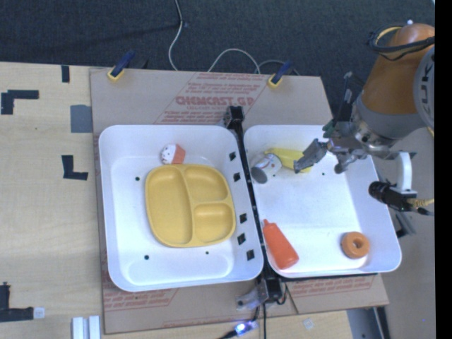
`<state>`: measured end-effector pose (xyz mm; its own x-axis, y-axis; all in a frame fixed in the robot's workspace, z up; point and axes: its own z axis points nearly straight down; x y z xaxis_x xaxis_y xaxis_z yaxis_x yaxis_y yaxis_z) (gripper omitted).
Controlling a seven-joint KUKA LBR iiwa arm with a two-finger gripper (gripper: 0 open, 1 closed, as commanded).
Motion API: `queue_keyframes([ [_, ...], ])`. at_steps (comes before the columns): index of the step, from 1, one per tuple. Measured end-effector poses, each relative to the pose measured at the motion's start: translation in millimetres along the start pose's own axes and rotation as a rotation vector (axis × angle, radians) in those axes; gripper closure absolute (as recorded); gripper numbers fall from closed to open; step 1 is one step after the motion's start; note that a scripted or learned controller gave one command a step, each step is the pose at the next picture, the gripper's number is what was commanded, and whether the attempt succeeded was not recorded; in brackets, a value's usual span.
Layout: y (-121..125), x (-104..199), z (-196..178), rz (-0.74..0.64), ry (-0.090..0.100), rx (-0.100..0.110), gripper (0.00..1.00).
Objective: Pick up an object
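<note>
Holding four objects (two bins (113, 210))

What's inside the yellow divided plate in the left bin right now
The yellow divided plate in the left bin shows three bare yellow compartments with nothing in them. A small orange-and-white toy lies just outside its upper edge. The bin floor beneath the plate is covered.

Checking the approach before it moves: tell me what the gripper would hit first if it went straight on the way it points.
Probably the yellow object at the right bin's back, just beyond the gripper, then the grey cup. Its height above them is unclear from this view.
</note>
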<state>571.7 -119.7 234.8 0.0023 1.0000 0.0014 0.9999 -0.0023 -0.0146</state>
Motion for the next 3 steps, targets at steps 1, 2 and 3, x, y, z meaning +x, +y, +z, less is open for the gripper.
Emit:
queue_keyframes([
  [1, 2.4, 0.4, -7.2, -0.004, -0.002, -0.013, 0.0],
  [2, 1.8, 10.7, 43.2, -0.004, -0.001, -0.008, 0.0],
  [3, 3.3, 5.3, 89.2, -0.003, -0.002, -0.008, 0.0],
])
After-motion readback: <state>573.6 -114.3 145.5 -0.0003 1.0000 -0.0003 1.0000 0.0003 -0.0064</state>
